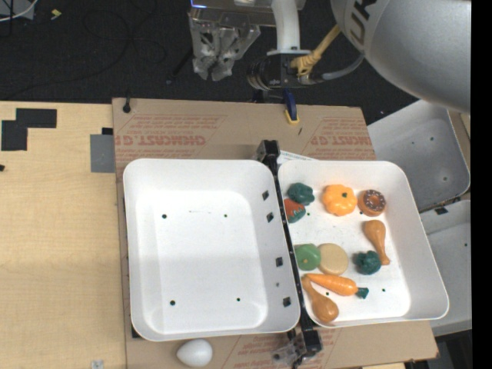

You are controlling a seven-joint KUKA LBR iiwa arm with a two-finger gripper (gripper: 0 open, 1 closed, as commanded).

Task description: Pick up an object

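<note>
Table: wood top with a brown cardboard sheet under both bins, I take it to keep them from sliding.
Backdrop: dark floor with cables behind the table.
Left bin: bare white floor with a few small dark holes; I judge it the drop side.
Right bin: holds all the candidates, so I read this as the pick side.
Objects: orange pumpkin and brown donut near the far wall; green piece with a red one just beside it at the divider; drumstick; green round touching a beige disc; dark green lump; carrot lying over a pear-shaped piece.
Stray: white egg on the cardboard outside the left bin, near edge.
Arm: grey body high at upper right, well above the bins.
End effector: raised beyond the far edge of the bins, nothing seen in it; I cannot tell if it is open or closed.
Stage: my judgement, no pick made yet.
Best target: pumpkin or donut, since each stands apart from its neighbours.
</note>
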